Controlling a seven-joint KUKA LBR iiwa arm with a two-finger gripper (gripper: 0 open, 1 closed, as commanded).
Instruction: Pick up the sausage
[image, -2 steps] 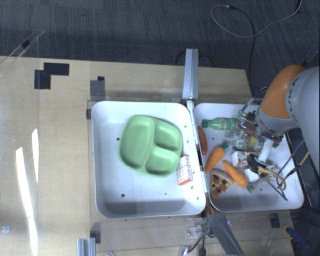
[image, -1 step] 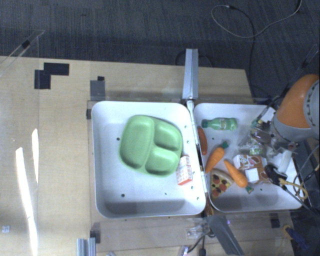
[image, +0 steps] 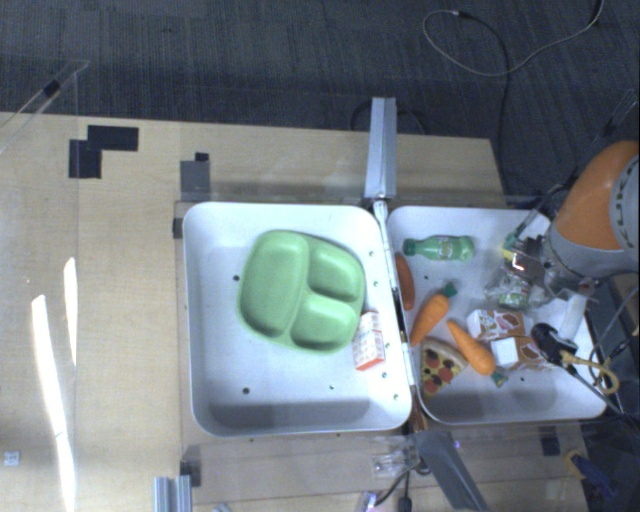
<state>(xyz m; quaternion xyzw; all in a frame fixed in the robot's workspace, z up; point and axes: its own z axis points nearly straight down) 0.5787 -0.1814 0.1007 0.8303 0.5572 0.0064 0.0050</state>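
In the right bin (image: 560, 400), hard against its left wall, lies the sausage (image: 404, 281): slim, reddish-brown, smooth, lengthwise near-to-far. Just right of it are two orange carrots, one (image: 430, 317) tapered with a green tip, the other (image: 470, 346) stubby. A pizza slice (image: 438, 366) with dark dots sits at the near-left. At the far side a green bottle (image: 440, 248) lies on its side; its pale label is unreadable. A crinkly clear wrapper (image: 510, 292) and a printed brown-and-white packet (image: 497, 325) lie further right; their print is too small to read. The gripper (image: 530, 262) hangs over the bin's right part, well apart from the sausage; cannot tell its finger state. In the left bin (image: 220, 390) are a glossy green divided tray (image: 302, 290) and a small red-and-white carton (image: 368, 341), text illegible.
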